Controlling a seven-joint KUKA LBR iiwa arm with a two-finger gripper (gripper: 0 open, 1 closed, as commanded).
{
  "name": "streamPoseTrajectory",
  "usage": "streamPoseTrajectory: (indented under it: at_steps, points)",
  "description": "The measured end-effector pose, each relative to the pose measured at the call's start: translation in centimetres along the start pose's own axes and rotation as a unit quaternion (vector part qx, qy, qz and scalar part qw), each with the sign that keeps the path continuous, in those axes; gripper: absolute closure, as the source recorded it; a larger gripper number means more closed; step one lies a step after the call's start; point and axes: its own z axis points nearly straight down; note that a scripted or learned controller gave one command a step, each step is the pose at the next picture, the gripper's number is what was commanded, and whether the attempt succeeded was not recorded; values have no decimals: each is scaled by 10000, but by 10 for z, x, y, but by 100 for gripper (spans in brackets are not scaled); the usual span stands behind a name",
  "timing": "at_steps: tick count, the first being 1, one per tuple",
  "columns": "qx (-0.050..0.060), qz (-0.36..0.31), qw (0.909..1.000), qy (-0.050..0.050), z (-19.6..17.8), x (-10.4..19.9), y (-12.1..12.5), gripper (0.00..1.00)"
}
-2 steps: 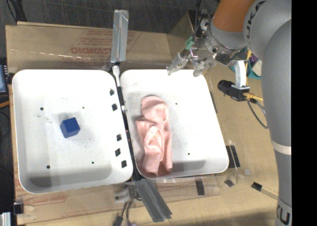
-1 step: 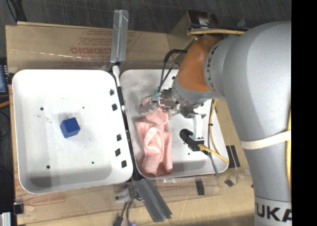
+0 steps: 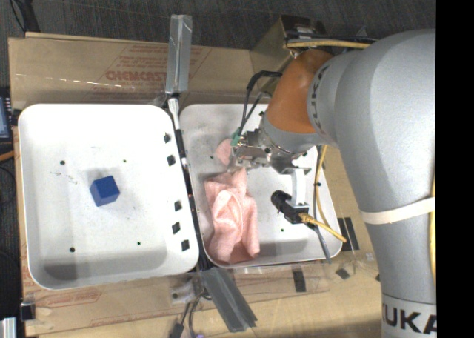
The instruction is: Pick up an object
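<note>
Soft, matt pink cloth (image 3: 232,214) lies crumpled just below the gripper (image 3: 241,157); smooth white plastic bin (image 3: 198,125) around it.

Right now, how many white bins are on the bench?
2. One bin sits on the left with a blue block in it. The other bin sits right beside it, holding a pink cloth; the arm covers part of it.

The bench (image 3: 89,70) is topped with brown cardboard printed in red; two shallow white bins sit on it side by side, the left bin (image 3: 44,255) and the right bin (image 3: 200,118), their inner walls touching; dark carpet shows beyond the bench's far edge.
</note>
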Motion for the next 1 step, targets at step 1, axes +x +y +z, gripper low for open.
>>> streamPoseTrajectory:
  at_steps: [1]
  points:
    - [-23,-169,9999,4,-112,47,16,100]
